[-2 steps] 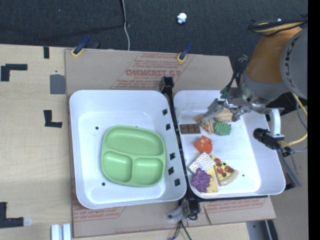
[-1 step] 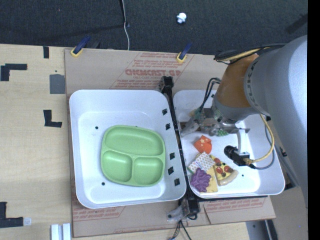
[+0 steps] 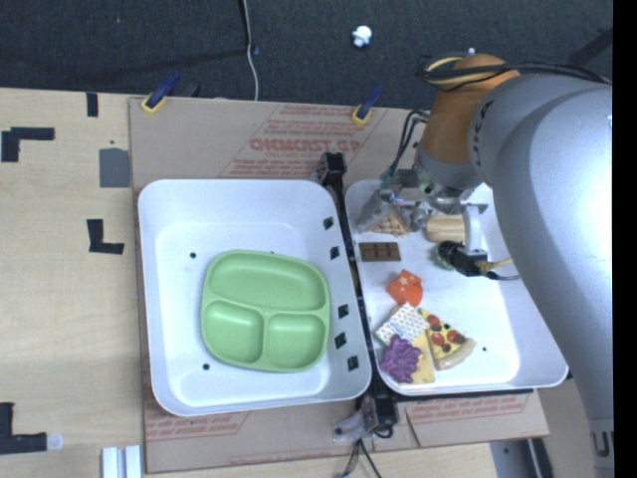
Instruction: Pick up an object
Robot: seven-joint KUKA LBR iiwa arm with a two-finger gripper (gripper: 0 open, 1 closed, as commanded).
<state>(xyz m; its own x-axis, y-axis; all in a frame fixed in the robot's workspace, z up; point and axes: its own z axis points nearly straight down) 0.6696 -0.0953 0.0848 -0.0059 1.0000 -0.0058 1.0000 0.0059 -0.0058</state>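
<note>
Starting at the lower edge of the frame, the right bin (image 3: 532, 371) holds a purple toy (image 3: 400, 358) beside a pizza slice (image 3: 448, 345) and a checkered cracker-like piece (image 3: 402, 322). Just above them lies an orange-red toy (image 3: 405, 288), then a brown chocolate bar (image 3: 379, 252) near the divider between the bins. My gripper (image 3: 398, 207) hangs over the upper part of this bin, just above the chocolate bar and touching or nearly touching a tan pastry-like piece (image 3: 390, 225); whether it is spread or closed I cannot tell. A beige roll (image 3: 444, 229) sits just right of it. In the left bin (image 3: 159, 207), a green divided plate (image 3: 266, 309) lies centre-frame.
</note>
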